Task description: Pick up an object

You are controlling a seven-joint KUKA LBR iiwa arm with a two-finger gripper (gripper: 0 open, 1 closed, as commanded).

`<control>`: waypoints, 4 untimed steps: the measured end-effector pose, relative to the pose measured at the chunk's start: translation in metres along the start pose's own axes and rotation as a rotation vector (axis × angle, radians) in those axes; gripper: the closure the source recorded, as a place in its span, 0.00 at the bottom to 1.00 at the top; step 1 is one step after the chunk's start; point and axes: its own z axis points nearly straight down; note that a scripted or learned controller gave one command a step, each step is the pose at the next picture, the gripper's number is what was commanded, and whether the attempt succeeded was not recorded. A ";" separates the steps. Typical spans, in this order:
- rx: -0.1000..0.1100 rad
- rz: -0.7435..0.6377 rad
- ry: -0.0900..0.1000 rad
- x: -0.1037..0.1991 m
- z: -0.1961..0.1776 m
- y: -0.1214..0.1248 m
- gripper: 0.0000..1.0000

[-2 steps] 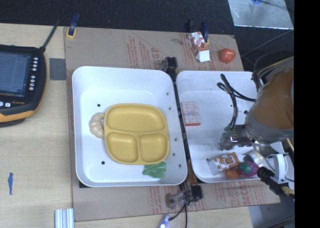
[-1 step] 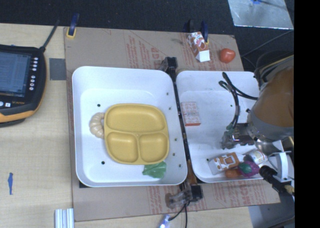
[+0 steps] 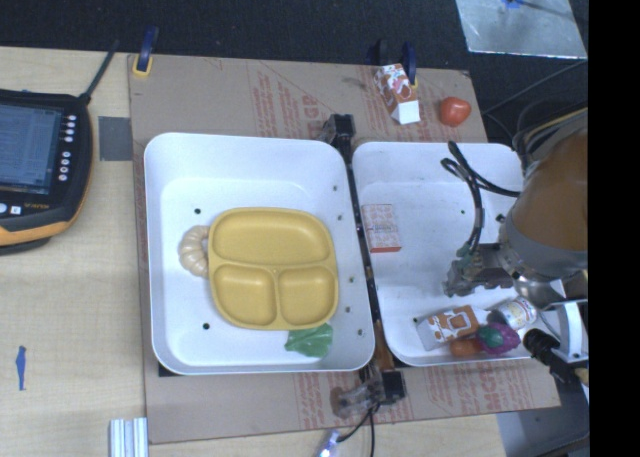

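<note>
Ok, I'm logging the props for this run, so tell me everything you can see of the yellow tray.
The yellow tray is a rounded, plastic-looking plate with three compartments: one wide section along the far side and two smaller ones nearer the camera. It lies flat and upright in the left bin. A pale round item pokes out at its left edge, and a green item touches its near edge.

Orange-edged tablet on the bench, left of bins.
</note>
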 end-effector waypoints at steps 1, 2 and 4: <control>-0.006 0.016 0.003 0.059 -0.049 0.079 1.00; -0.003 0.011 0.002 0.058 -0.059 0.078 1.00; 0.001 0.002 0.002 0.057 -0.079 0.078 1.00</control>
